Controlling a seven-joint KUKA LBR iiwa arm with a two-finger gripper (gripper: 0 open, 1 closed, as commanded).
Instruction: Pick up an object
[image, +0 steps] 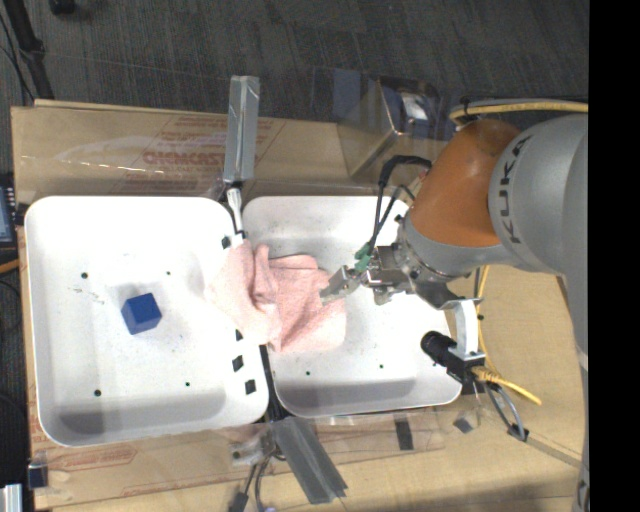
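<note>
From the camera above the bench, I see my grey arm with the orange band reaching in from the right over the right white bin (400, 395). The two-finger gripper (335, 287) is low at the right edge of the crumpled pink cloth (285, 300). This cloth lies in the left part of that bin and hangs over the divider into the left white bin (60, 300), where a small blue cube (142, 312) sits well apart from it.

I judge the step in hand is closing on the cloth. To do it well, I would push the tips down into a thick fold, not the thin edge, then lift straight up and slowly, because the part draped over the divider may drag.

Whether the pincer is spread or pressed together, I cannot tell; the tips are small and blend with the fabric. The wrist body hides part of the bin floor behind it. I also cannot tell if anything lies under the cloth.
</note>
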